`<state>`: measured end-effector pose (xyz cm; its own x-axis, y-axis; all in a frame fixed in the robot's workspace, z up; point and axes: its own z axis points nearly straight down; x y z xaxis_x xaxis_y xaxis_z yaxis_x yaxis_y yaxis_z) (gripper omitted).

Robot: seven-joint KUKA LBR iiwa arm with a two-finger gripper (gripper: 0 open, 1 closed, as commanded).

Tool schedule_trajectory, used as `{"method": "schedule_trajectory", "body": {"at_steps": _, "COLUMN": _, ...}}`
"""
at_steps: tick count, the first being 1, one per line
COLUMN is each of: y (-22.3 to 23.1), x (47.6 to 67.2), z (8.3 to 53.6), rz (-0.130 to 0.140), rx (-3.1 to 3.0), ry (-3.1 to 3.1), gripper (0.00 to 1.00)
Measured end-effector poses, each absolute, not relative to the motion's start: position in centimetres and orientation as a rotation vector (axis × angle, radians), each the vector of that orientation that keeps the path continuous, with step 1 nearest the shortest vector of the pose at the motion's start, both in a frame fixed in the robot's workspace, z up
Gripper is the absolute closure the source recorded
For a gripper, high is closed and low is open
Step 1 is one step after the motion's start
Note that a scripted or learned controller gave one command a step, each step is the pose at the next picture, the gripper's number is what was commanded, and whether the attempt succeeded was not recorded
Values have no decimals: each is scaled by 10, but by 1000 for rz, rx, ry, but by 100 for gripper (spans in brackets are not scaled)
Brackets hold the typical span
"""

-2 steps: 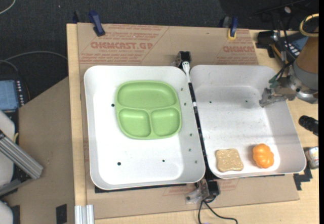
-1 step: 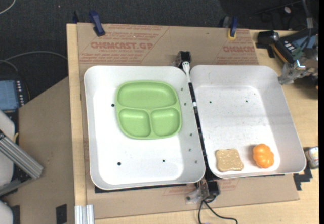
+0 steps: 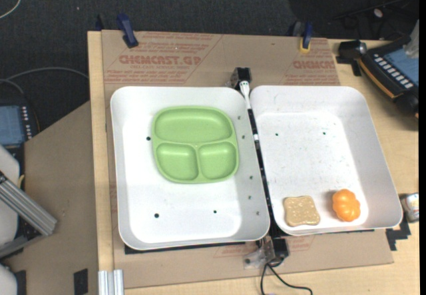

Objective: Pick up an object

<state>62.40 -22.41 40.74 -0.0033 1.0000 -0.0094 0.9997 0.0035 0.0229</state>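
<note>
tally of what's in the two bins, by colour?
Green: 1, divided plate in the left bin
Tan: 1, toast-like slice in the right bin, near corner
Orange: 1, small round object beside the slice, not touching it
Total: 3

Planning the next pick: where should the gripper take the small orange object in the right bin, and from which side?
Probably from straight above, fingers closing across the middle of the orange object. It looks rounded and squat, so its widest part gives the best hold. Keep the fingers off the right bin near wall, and clear of the tan toast-like piece lying apart to its left.
</note>
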Motion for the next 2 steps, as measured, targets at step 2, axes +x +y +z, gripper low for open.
{"method": "schedule_trajectory", "body": {"at_steps": 2, "y": -221, "x": 609, "z": 537, "rz": 13, "rx": 2204, "ry": 2207, "gripper": 100}}
